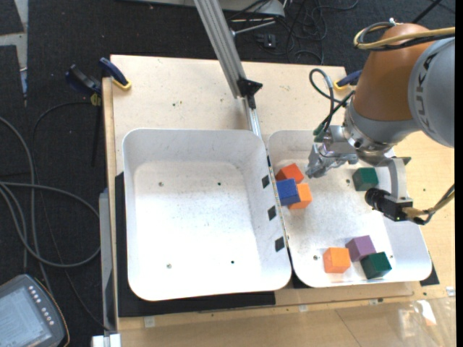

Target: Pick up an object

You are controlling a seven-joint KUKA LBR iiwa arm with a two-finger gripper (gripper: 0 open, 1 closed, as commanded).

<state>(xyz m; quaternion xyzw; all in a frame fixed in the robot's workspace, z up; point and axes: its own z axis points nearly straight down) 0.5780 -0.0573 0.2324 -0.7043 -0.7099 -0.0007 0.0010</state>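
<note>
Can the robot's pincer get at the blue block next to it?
Probably yes. The pincer hangs just right of the blue block, with nothing between them. Two orange blocks crowd against the blue one, so a clean grab may be tricky.

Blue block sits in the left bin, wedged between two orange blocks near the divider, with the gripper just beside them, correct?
Not quite: the camera view shows the blue block in the right bin, not the left. It does sit between two orange blocks near the divider, with the gripper just beside them.

Small coloured blocks lie in the right bin (pixel 405 255). A blue block (pixel 287 191) sits between two orange blocks (pixel 290 173) at ten o'clock. An orange (pixel 336 259), purple (pixel 360 248) and dark green block (pixel 375 264) cluster at six; another green block (pixel 365 178) lies at one.
</note>
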